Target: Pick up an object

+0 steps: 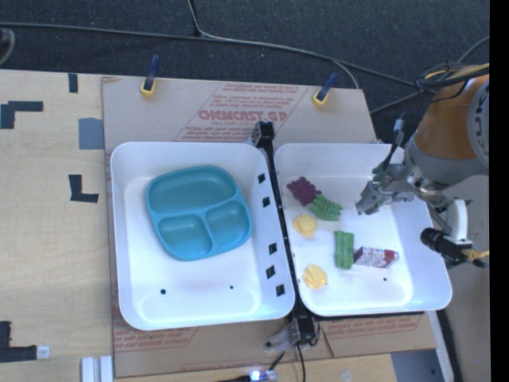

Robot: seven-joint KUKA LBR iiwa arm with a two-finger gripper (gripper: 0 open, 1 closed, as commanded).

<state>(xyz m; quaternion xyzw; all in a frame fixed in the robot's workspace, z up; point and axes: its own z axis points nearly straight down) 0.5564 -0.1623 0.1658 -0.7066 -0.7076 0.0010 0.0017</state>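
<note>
Hovering over the right bin, the gripper is seen near the bin's right side, pointed left toward the objects. Whether it is open or closed cannot be told; the tip is small and blurred. Nothing is seen in it.

Objects are all laid out in the right bin, left of and below the gripper:
- green ridged piece, nearest, just left of the tip and at about the same height in the view
- purple piece, further left, touching or nearly touching the green ridged piece
- yellow piece, below those two
- green bar, below-left of the tip, long axis running near vertical in the view
- red-and-white packet, just beside the bar, almost straight below the tip, long axis near horizontal
- second yellow piece, lowest, near the divider

A blue tray is held in the left bin; it is well apart from the gripper.

Judgement: no pick is made yet. The shortest move is leftward to the green ridged piece. For the bar or packet, a move downward in the view is called for, with the jaws set across the long axis. The purple neighbour could be nudged if the ridged piece is taken.
</note>
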